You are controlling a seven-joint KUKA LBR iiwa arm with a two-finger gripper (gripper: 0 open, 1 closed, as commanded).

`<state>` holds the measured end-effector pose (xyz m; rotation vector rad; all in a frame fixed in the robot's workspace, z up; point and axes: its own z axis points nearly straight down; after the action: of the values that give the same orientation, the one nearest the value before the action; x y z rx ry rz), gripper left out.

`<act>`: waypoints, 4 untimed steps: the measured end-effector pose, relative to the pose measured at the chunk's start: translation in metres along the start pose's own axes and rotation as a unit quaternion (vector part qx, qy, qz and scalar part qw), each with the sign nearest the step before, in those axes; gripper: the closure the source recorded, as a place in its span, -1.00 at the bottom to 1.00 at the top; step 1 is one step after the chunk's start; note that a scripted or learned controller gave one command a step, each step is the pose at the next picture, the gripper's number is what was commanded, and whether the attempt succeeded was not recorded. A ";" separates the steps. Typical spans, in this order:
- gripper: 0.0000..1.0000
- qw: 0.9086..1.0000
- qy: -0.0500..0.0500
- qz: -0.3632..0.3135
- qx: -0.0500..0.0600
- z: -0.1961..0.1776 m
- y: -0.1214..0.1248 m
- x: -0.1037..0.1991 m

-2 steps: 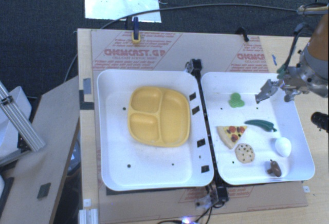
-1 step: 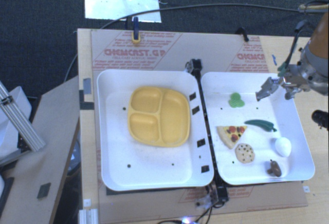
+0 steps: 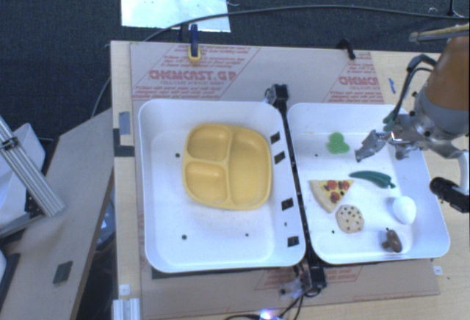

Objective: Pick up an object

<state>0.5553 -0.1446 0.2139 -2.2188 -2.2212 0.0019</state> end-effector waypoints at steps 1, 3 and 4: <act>-1.00 1.000 0.000 0.000 0.000 0.056 -0.007 -0.006; 1.00 1.000 -0.001 0.000 -0.003 0.085 -0.003 -0.009; 1.00 1.000 -0.001 -0.002 -0.004 0.023 -0.008 -0.008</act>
<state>0.5476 -0.1523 0.1907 -2.2206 -2.2299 -0.0048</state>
